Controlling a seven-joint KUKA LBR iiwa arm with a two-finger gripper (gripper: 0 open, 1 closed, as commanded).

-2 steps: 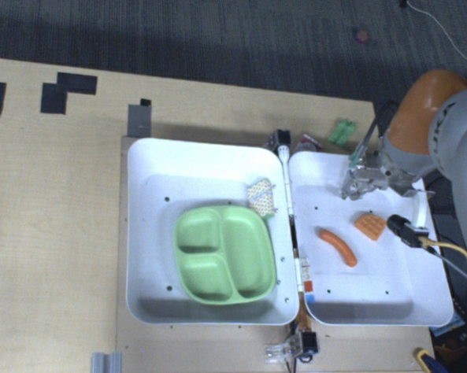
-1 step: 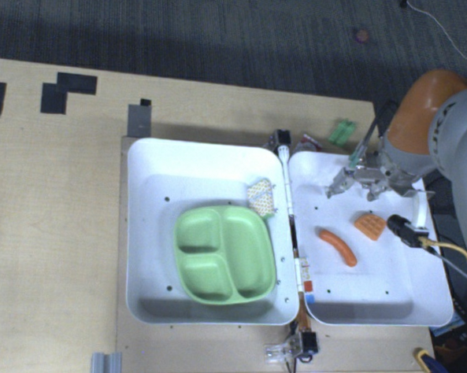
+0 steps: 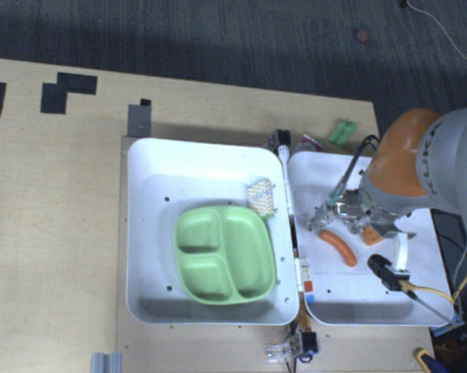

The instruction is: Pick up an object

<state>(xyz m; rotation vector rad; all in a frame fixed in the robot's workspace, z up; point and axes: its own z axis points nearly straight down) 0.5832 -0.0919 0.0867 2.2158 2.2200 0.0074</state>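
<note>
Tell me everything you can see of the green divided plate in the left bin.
The green divided plate is pale green, looks like smooth plastic, and has a rounded-square outline with three compartments: two smaller ones on its left side and one long one on its right. It lies flat, right side up, slightly rotated, on the floor of the left bin, toward the near right. All its compartments look bare. A small patterned whitish object sits at its far right corner, apparently touching the rim.

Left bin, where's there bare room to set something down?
In the left bin, bare floor lies left of the green divided plate and along the far wall. The patterned scrap crowds the plate's far right corner.
</note>
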